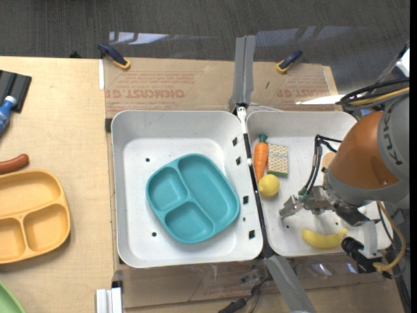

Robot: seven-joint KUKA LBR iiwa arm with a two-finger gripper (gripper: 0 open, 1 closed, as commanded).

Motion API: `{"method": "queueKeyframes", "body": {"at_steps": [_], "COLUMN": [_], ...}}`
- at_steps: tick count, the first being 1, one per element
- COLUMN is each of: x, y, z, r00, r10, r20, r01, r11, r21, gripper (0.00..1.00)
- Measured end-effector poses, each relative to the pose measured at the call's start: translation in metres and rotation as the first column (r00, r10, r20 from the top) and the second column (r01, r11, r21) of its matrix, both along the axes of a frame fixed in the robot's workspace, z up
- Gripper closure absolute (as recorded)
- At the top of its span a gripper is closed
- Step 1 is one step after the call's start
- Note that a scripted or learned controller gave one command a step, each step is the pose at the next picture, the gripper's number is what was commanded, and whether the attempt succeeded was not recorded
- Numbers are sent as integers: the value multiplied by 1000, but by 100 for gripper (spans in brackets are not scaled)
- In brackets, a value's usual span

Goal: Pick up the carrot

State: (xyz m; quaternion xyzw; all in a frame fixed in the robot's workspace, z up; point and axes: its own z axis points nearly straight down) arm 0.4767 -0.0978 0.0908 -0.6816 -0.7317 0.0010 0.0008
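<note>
1. The carrot (260,158) lies along the right bin's (296,248) left wall, near the far corner.
2. A lemon (269,185) touches its tip; a sponge (278,160) lies beside it.
3. The gripper (291,207) hovers spread and empty, near a banana (324,238).

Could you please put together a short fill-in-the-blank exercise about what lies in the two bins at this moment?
1. The carrot lies in the ____ bin as the camera sees them.
2. The teal divided plate has ____ compartments.
3. Just below the carrot's tip sits a yellow ____.
4. The gripper hovers in the right bin, just above a yellow ____.

Missing words: right; three; lemon; banana
</note>
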Motion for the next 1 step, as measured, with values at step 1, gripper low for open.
{"method": "queueKeyframes", "body": {"at_steps": [1], "x": [28], "y": [-25], "z": [181], "r00": [996], "r10": [88], "r20": [2], "r01": [-88], "r11": [996], "r21": [-2], "gripper": [0]}}
